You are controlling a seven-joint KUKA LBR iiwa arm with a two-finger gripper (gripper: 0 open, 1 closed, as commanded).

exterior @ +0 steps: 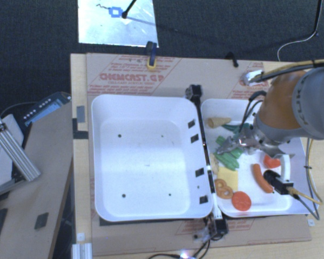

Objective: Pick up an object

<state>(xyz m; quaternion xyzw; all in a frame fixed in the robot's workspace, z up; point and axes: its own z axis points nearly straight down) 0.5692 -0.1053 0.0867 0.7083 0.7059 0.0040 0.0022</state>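
Observation:
My gripper [241, 143] hangs low in the right bin [225, 108], reaching in from the right under the grey and orange arm. It sits right at a cluster of green pea pods [227, 151], touching or just over them. Around it lie a beige wedge [218, 122] near the bin's back, a yellow cheese slice [230, 178], a small pretzel [223, 188], a red tomato slice [241, 200], an orange sausage [261, 177] and a red piece [271, 162] partly hidden by the wrist.
The left bin [146, 155] lies beside the right one, parted from it by a rim with black clips [198, 139]. A grey console [43, 108] and metal rail [11, 150] stand off the bench's left side.

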